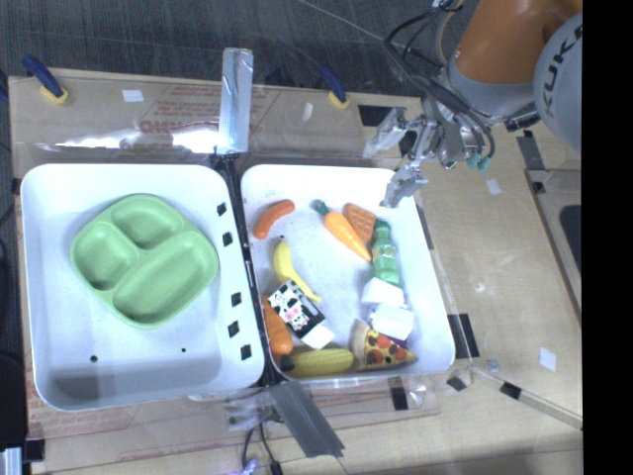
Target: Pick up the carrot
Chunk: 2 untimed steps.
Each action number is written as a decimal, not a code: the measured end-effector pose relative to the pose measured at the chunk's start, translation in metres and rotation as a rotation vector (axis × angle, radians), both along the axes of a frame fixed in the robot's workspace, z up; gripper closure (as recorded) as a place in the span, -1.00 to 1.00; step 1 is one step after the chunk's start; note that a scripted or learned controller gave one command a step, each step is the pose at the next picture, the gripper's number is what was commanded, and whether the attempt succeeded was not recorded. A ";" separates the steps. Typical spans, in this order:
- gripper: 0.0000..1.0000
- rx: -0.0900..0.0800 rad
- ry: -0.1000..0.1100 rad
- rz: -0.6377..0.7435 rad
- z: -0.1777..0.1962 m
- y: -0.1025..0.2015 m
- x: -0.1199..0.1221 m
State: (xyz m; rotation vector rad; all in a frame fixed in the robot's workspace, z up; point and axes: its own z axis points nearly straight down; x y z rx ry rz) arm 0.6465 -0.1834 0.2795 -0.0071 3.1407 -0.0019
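Observation:
The carrot (341,232) lies in the right bin (435,295), in its far half. It is orange with a small green top pointing to the upper left. A ridged orange-brown piece (362,220) touches its right side. My gripper (394,164) hangs over the far right corner of that bin, up and to the right of the carrot and apart from it. It is open, with nothing between its fingers (404,185).
The right bin also holds a sausage (274,216), a banana (288,266), a green bottle (384,255), a cow-print carton (296,309), white blocks (388,307), a pizza slice (383,349) and a yellow cob (320,362). The left bin (59,364) bears a green divided plate (145,258).

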 end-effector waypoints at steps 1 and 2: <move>-1.00 0.004 0.011 -0.032 -0.128 -0.006 0.009; -1.00 0.003 0.004 -0.040 -0.191 0.040 -0.005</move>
